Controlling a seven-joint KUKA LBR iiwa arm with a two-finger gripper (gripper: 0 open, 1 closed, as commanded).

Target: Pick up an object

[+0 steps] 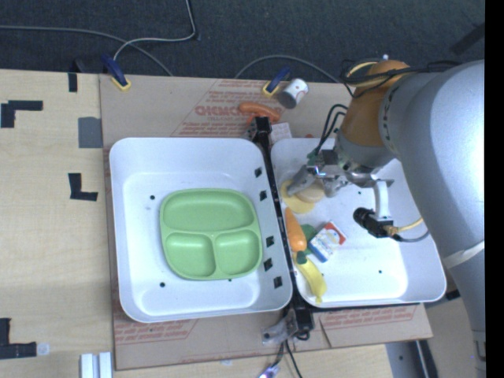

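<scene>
Looming at the right edge, closest to the lens, the grey arm [453, 156] reached in over the right bin [394, 278], its orange band above the wrist. Its pincer [315, 178] hung low at that bin's upper left corner, over a pale yellowish object [309, 196]; whether it was released or clenched could not be told, as the wrist hid it.

Below lay the other candidates, crowded along the bin's left wall: a carrot [294, 231], a small red, white and blue packet [326, 241] just beside it, and a banana [313, 279] nearest the front. The left bin [134, 179] held a green divided plate [211, 233].

A good grasp would probably want a straight descent onto the pale object, centred on it and kept off the wall. Crowding near the divider [276, 211] could cause a miss or a glancing push.
</scene>
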